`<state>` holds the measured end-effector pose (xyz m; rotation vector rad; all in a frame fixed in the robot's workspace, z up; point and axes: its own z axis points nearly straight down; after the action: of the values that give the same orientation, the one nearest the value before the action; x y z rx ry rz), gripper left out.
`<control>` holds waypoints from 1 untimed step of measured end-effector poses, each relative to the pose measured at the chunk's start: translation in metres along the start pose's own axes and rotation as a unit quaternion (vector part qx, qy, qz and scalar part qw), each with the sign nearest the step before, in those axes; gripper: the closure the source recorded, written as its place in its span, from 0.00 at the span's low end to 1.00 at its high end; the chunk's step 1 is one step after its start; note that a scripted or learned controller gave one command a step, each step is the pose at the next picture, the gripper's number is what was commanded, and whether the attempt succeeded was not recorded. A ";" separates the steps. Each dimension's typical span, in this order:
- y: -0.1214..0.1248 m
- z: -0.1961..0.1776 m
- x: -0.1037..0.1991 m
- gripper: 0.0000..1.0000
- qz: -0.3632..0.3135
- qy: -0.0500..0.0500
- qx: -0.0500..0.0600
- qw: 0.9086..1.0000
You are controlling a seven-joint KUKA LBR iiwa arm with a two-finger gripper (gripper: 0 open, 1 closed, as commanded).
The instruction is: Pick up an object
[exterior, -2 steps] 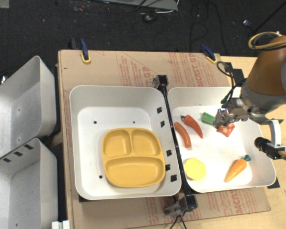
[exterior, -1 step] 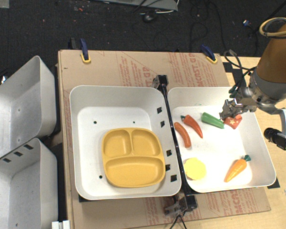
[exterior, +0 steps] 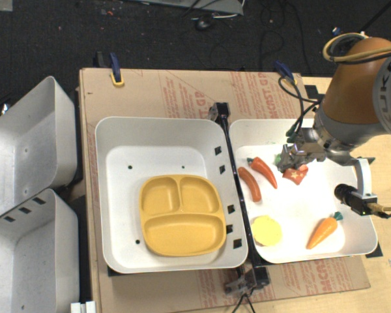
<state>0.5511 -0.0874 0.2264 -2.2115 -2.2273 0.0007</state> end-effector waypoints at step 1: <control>-0.001 0.003 0.054 1.00 0.000 0.000 0.000 1.000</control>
<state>0.5501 -0.0330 0.2235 -2.2124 -2.2274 0.0008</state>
